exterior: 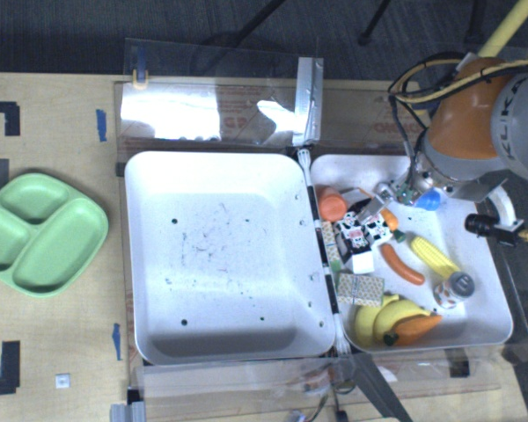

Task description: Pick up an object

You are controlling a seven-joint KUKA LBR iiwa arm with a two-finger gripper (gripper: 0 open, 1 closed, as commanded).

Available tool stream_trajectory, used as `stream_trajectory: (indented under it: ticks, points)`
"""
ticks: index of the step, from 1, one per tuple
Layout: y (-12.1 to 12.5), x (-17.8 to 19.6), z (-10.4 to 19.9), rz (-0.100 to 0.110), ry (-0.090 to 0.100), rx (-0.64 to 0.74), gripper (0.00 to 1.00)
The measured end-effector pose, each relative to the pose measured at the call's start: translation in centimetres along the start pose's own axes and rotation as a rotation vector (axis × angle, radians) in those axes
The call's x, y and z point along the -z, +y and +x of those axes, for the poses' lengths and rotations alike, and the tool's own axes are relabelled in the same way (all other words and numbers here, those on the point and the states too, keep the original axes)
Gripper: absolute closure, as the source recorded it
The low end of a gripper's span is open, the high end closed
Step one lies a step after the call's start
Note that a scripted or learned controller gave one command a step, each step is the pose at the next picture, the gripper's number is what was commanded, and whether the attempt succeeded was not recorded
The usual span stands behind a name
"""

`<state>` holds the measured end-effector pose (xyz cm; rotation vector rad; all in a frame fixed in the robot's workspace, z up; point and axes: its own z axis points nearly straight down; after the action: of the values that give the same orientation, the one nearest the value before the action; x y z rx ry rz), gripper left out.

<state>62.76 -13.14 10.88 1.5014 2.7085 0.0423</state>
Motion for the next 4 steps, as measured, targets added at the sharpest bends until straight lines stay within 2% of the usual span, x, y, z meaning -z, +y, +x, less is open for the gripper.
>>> stream_trajectory:
  ticks: [1, 2, 3, 4]
  points:
    - [0.3, 1.5, -0.4, -0.008, -0.006, 0.001, 1.00]
    - [6.2, 13.1, 0.8, 0.038, 0.032, 0.350, 1.00]
    - [3.8, 16.3, -1.7, 0.031, 0.036, 0.666, 1.00]
    - [3.8, 16.5, -0.4, 0.024, 0.047, 1.077, 1.00]
